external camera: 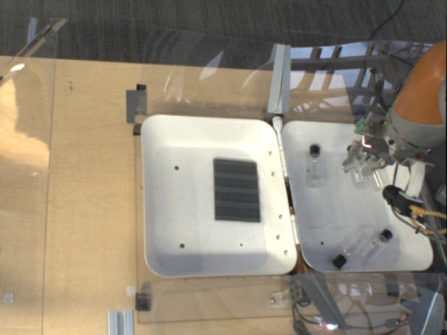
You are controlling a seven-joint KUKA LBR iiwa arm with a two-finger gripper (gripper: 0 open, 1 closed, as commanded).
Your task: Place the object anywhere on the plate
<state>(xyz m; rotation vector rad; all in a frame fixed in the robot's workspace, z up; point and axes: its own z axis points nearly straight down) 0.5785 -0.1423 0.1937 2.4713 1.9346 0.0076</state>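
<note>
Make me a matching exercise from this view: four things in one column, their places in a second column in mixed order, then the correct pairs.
Things:
1. dark ridged plate
2. upright clear bottle
3. two clear bottles lying down
4. gripper

Places:
A. near corner of the right bin
B. middle of the left bin
C. above the far right part of the right bin
D. far left part of the right bin, standing

Pairs: 1-B, 2-D, 3-A, 4-C
</note>
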